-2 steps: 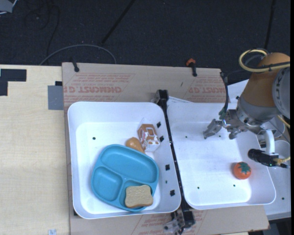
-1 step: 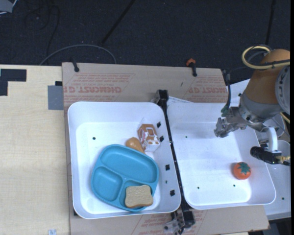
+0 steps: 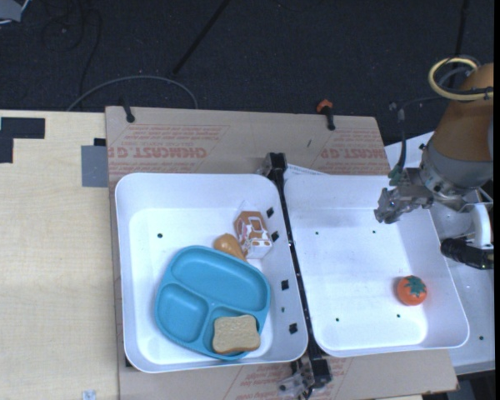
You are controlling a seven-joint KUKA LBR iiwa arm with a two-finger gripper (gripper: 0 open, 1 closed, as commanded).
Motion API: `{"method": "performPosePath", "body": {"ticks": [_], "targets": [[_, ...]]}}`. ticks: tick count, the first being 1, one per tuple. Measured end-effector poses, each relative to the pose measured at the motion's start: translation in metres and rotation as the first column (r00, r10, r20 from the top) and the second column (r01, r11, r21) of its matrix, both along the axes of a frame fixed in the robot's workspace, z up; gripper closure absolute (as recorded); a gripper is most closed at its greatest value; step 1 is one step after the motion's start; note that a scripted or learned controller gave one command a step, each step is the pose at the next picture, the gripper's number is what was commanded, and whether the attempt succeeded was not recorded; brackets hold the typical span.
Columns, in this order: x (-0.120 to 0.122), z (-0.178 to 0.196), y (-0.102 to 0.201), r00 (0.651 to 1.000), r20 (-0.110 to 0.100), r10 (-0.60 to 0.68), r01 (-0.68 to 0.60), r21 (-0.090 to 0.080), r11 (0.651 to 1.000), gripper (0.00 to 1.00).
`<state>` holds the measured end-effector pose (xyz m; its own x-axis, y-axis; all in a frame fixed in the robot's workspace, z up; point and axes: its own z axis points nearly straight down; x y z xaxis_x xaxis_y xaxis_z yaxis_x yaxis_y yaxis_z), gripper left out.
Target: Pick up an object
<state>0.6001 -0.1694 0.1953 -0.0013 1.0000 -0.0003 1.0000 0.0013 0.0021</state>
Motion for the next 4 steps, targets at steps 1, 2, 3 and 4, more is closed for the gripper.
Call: {"method": "performPosePath", "body": {"ticks": [1,2,3,4], "targets": [[0.001,0.048,-0.001,1.000,0.000,0.000,0.000,-0.001,1.000,1.00],[-0.006,0.036,0.046,1.000,-0.006,0.003,-0.003,0.003,1.000,1.00],[-0.008,0.043,0.096,1.000,-0.006,0.003,-0.003,0.003,1.000,1.00],[-0.019,0.030,0.145,1.000,-0.008,0.003,-0.003,0.002,1.000,1.00]]}}
